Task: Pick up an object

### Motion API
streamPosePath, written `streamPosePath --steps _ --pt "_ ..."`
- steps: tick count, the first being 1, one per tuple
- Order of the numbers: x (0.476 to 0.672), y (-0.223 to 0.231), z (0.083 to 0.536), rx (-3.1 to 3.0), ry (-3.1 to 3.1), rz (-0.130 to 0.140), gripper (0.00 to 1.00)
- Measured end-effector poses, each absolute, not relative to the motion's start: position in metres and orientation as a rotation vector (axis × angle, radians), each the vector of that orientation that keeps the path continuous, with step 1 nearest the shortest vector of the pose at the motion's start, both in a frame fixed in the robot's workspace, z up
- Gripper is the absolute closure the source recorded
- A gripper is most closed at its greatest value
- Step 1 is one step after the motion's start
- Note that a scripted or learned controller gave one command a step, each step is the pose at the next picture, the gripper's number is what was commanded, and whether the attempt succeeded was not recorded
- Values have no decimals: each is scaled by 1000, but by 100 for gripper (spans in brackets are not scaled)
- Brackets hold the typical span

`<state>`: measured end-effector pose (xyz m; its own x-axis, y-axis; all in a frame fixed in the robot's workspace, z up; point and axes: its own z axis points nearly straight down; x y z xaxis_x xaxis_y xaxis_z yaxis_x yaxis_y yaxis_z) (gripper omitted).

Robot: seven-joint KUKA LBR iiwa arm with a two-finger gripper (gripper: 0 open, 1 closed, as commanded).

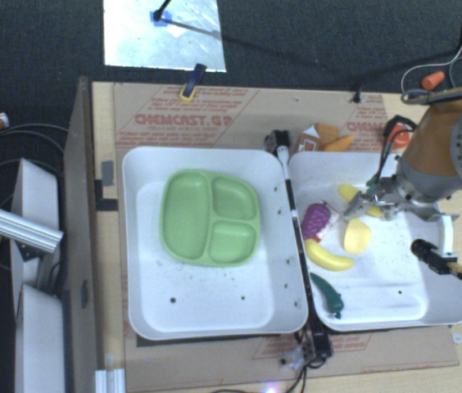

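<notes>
watching from the overhead camera, i see the arm (452, 150) reaching in from the right over the right-hand bin (440, 305), with the gripper (368, 204) low near the bin's upper middle. i cannot tell how the end effector stands; the tool is a small metallic blur at this angle, and nothing shows plainly inside it. candidates for the pick lie close together: a small yellow piece (347, 191) just left of the tool, a pale yellow lemon-like fruit (356, 237) just below it, a bunch of purple grapes (315, 218) near the divider, a banana (330, 258) under the grapes, and a dark green pepper-like thing (329, 295) nearer the front wall. the left bin (145, 318) carries a green divided plate (210, 218), well apart from all this. my guess is the program is aiming at the small yellow piece or the lemon, and that is where i worry. the fruits look smooth and rounded, so an off-centre close could squirt one sideways. the tool sits between two targets, so it could nudge one while closing on the other, or close on air. the grapes and banana nearly touch, which could drag a neighbour along.
</notes>
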<state>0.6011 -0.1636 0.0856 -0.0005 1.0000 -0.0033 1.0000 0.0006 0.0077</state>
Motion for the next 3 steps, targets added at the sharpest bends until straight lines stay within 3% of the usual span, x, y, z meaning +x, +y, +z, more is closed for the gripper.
streamPosePath --steps 1,2,3 --pt "568 -131 84 2220 2227 0 0" --pt "570 -133 95 2219 2221 3 100" --pt "529 -48 202 2209 2233 7 100"
